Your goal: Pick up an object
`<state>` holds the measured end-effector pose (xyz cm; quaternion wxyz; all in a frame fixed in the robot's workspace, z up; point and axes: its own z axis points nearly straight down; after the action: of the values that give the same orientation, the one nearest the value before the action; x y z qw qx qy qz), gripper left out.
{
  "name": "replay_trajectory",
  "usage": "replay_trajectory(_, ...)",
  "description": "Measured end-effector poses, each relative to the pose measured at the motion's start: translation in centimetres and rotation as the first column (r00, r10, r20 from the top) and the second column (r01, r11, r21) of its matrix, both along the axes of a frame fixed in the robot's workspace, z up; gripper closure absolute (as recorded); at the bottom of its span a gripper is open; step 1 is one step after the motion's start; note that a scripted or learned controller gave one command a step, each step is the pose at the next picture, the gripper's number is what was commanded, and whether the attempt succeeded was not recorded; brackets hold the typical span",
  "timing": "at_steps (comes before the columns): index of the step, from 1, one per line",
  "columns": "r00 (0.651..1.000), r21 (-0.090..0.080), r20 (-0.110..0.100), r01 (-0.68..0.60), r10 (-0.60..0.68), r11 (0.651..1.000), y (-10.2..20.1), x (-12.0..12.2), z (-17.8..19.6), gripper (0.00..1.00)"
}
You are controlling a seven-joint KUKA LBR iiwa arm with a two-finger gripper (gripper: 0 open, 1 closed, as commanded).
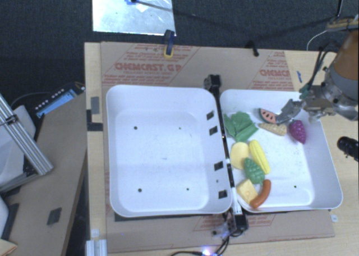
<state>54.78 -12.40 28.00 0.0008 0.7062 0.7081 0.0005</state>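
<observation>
The shallow white plastic left bin [162,154] is lying bare, so the pick has to come from its neighbour. In the shallow white plastic right bin [314,187], toy foods are clustering toward nine o'clock: a green leafy plastic piece [240,126] at the top, then a pale yellow rounded piece [239,152], a yellow corn cob [258,155], a dark green bumpy piece [253,170], a yellow wedge [246,190] and an orange-red sausage [261,193] at about seven o'clock. Toward one o'clock a red watermelon slice [268,116], a tan wedge [273,129] and a purple grape bunch [298,131] are sitting close together.

The grey two-finger gripper [289,112] is hovering just above this last group, between the watermelon slice and the grapes. Whether the claw is released or clenched cannot be told, and nothing is showing in its grasp. It looks to be in the approach step; the next move is calling for a straight descent onto one piece, without nudging its close neighbours.
</observation>
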Motion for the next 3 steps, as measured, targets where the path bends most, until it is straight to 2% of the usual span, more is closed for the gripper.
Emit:
replay_trajectory(1, 1.000, 0.004, -0.015, 0.001, -0.001, 1.000, 1.2, -3.7, -13.5, 0.00)
replay_trajectory(2, 1.000, -0.008, 0.023, 0.001, 0.000, 1.000, -2.0, -5.0, -17.8, 0.00)
replay_trajectory(3, 1.000, -0.005, 0.019, 0.001, -0.001, 1.000, -1.9, -5.1, -17.0, 1.00)
